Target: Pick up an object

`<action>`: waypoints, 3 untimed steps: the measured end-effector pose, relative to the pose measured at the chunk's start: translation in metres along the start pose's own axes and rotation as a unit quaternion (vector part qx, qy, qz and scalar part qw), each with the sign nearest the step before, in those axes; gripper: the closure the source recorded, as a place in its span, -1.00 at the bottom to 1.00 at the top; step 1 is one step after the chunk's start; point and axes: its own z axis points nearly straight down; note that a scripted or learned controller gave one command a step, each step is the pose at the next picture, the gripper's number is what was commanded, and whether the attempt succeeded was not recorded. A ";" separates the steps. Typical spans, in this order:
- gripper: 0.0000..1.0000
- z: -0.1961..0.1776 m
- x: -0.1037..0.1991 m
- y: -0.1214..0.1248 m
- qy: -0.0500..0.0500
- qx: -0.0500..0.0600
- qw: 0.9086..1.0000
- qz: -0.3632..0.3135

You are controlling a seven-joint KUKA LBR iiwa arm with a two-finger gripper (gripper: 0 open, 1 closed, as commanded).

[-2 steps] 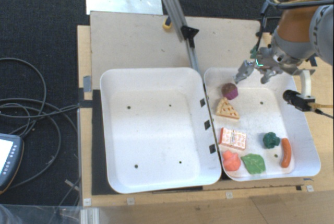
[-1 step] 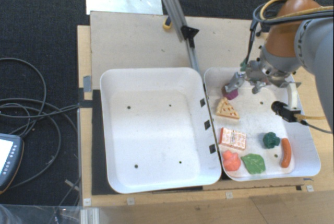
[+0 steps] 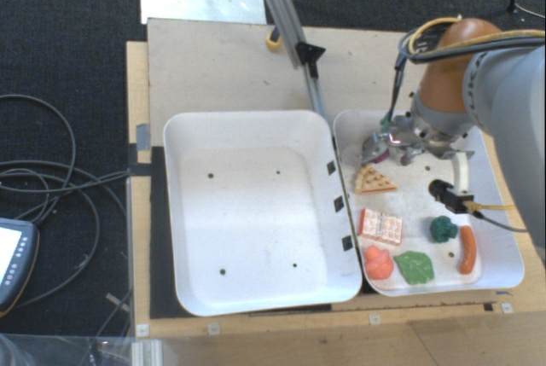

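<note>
Looking down from the fixed camera, we are seeing the grey arm (image 3: 503,91) reaching in from the right, its orange band (image 3: 448,57) sitting above the wrist. The gripper (image 3: 381,148) is hanging low over the far part of the right bin (image 3: 503,270), and we cannot tell whether it is grasping anything, since the tip is a blur of metal from this angle.

Just below the gripper, a triangular pizza slice (image 3: 374,180) is lying on the bin floor, close to the tool but not visibly caught in it. Nearer to us, a pink waffle square (image 3: 380,226) is resting beside the bin's left wall, with a red-orange lump (image 3: 378,262) below it and a flat green leaf shape (image 3: 415,267) just beside that. A dark green broccoli piece (image 3: 442,229) and an orange sausage (image 3: 467,249) are lying near each other toward the right.

The left bin (image 3: 183,134) is sitting beside the right one, their rims touching.
</note>
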 end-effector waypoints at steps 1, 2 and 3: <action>1.00 -0.013 -0.001 0.000 0.000 0.001 1.000 0.000; 1.00 -0.064 -0.008 0.009 -0.001 -0.003 1.000 0.000; 1.00 -0.126 -0.001 0.015 -0.001 -0.006 1.000 -0.002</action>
